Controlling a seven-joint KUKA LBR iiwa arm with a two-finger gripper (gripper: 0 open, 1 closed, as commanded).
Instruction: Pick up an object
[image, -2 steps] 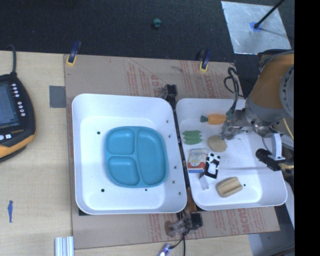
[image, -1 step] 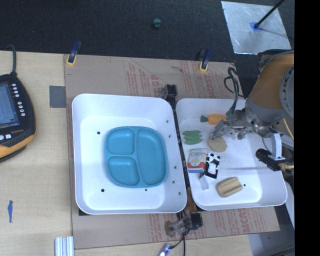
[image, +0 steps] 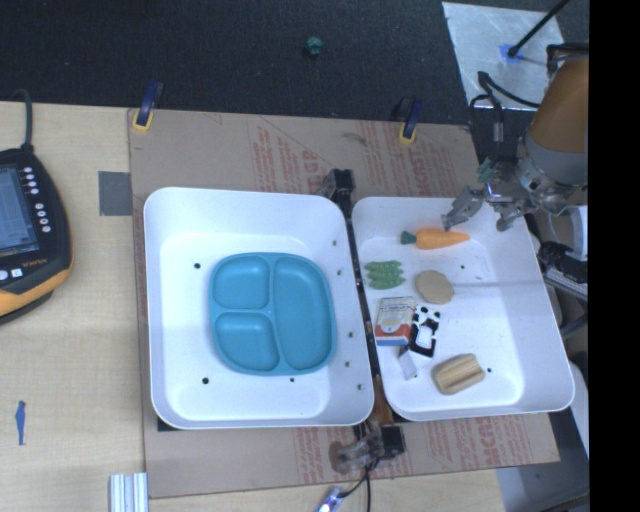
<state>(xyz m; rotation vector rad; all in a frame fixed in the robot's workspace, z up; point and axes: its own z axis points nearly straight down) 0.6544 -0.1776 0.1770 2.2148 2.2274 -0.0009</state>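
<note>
The right white bin (image: 540, 330) holds an orange carrot (image: 438, 239) near its far edge, a green leafy piece (image: 383, 272), a round tan cookie (image: 434, 287), a small printed card (image: 394, 320), a black and white piece (image: 424, 331) and a tan bread roll (image: 458, 374). My gripper (image: 488, 210) hangs over the bin's far right corner, just right of and above the carrot. Its fingers (image: 462, 208) are spread apart with nothing between them.
The left white bin (image: 170, 300) carries a blue divided plate (image: 272, 312). A black and orange pendant (image: 25, 235) lies at the bench's left edge. Clamps (image: 148, 105) hold the cardboard at the back. The arm's grey and orange body (image: 560, 120) stands at the right.
</note>
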